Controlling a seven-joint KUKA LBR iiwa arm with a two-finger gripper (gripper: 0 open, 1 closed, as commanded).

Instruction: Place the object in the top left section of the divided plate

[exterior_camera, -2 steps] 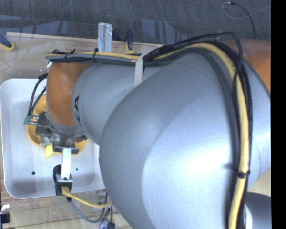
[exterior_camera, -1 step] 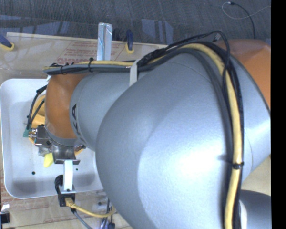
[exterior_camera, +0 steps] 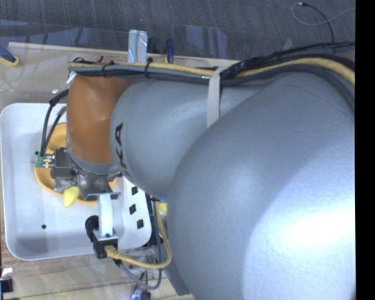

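Nearest the camera, the grey arm (exterior_camera: 250, 186) swells across the right and middle of the view, so most of the bench is hidden behind it. Near its lower left hangs a white bracket with black squares (exterior_camera: 128, 220), with a yellow cable (exterior_camera: 140, 261) looping under it at the near edge of the white bin (exterior_camera: 15, 167). Farther in, the orange band (exterior_camera: 90, 114) leads down to the wrist, which hangs over the bin's middle; the gripper (exterior_camera: 72, 183) lies below it, and whether it is released or clenched I cannot tell, since the wrist body covers it. A small yellow object (exterior_camera: 70, 197) pokes out just beside the wrist's near side, apparently resting on or just above an orange-yellow divided plate (exterior_camera: 44, 175), of which a curved rim alone peeks out on the left. Whether that object is held, or which section it lies over, cannot be made out. The main risk, as I judge it, is a misplaced drop: the object sits toward the plate's near edge, and letting go here could land it in the wrong section or let it roll off the rim into the bin. The dangling cables near the wrist might also snag it. Farthest away, a wooden bench edge (exterior_camera: 175, 61) and a black and yellow cable bundle (exterior_camera: 194, 72) run across.
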